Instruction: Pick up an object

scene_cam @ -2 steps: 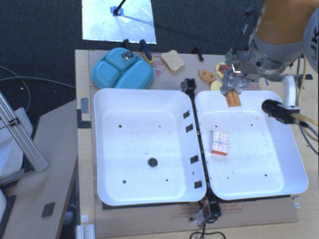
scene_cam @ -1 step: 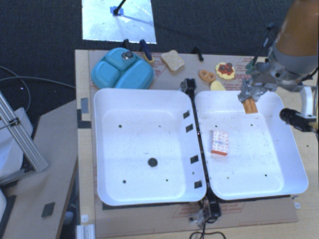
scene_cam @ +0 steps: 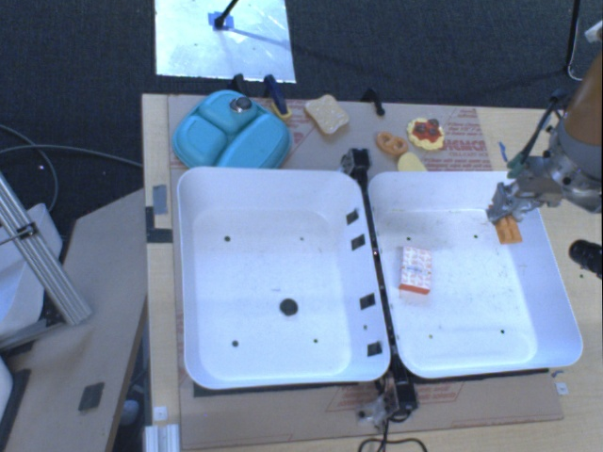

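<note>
**Orange piece in the gripper over the right bin**

We see the grey arm reaching in from the right, its two-finger gripper (scene_cam: 506, 217) poised over the far right part of the right-hand shallow white bin (scene_cam: 565, 332). A small orange block-shaped object (scene_cam: 510, 231) sits between the fingertips, so we read the pincer as clenched on that piece. Whether the orange block is lifted clear of the bin floor or touching it, we cannot tell from this angle.

Near the middle of the same bin lies a small white and orange-red printed packet (scene_cam: 416, 270), flat on the floor and well apart from the gripper.

In the left-hand shallow white bin (scene_cam: 193, 252) we find a small dark round disc (scene_cam: 288, 306) resting on the floor toward the near side.

Behind the bins, on the bench, we note a light blue plastic divided container (scene_cam: 231, 133), a tan slice of toy bread (scene_cam: 327, 115), a small orange pretzel-shaped toy (scene_cam: 391, 143), a round yellow toy with red topping (scene_cam: 426, 133) and a pale yellow rounded piece (scene_cam: 411, 163) just beside the right bin's far rim.
</note>
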Available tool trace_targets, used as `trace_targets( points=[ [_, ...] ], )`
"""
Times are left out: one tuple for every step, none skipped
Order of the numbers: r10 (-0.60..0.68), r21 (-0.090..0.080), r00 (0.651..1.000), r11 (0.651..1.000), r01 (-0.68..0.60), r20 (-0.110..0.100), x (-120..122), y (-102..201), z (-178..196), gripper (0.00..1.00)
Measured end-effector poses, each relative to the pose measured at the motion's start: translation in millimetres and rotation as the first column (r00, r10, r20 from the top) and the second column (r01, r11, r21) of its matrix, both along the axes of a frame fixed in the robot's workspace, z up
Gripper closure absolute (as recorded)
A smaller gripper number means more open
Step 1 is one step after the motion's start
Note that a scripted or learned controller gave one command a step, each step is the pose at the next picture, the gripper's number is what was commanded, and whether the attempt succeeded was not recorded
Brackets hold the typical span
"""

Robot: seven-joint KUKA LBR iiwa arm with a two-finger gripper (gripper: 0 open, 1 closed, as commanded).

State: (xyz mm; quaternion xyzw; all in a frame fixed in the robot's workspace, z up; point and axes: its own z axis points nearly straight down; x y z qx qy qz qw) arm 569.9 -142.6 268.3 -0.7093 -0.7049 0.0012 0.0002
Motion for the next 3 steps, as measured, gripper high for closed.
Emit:
trace_targets(
  points=[
    [0.015,0.002,1.0,1.0,-0.015,0.006,22,61,1,1.0],
    [0.014,0.001,1.0,1.0,-0.014,0.012,84,88,28,1.0],
    [0.014,0.003,1.0,1.0,-0.014,0.0,99,124,-40,1.0]
  ],
)
